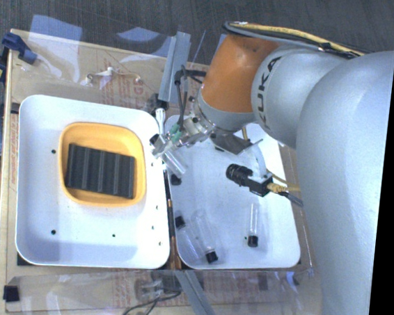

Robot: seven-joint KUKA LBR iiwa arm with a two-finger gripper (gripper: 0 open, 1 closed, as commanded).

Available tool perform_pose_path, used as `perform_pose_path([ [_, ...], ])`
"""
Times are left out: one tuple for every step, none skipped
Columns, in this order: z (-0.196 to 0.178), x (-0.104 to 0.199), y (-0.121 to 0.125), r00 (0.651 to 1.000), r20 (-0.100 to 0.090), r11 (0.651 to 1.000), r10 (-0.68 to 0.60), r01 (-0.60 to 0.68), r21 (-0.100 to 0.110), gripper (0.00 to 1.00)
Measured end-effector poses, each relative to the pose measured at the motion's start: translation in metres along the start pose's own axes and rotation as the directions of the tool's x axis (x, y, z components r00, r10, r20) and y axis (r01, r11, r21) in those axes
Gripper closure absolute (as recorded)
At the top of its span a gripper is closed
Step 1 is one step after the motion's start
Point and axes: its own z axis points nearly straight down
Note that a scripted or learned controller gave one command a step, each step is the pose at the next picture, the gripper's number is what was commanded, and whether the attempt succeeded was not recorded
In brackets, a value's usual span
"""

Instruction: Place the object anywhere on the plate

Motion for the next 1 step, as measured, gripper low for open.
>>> perform_pose_path([
  [-0.0001, -0.0002, 0.0000, 1.000, 0.000, 1.000, 0.000, 0.000, 0.000, 0.00],
])
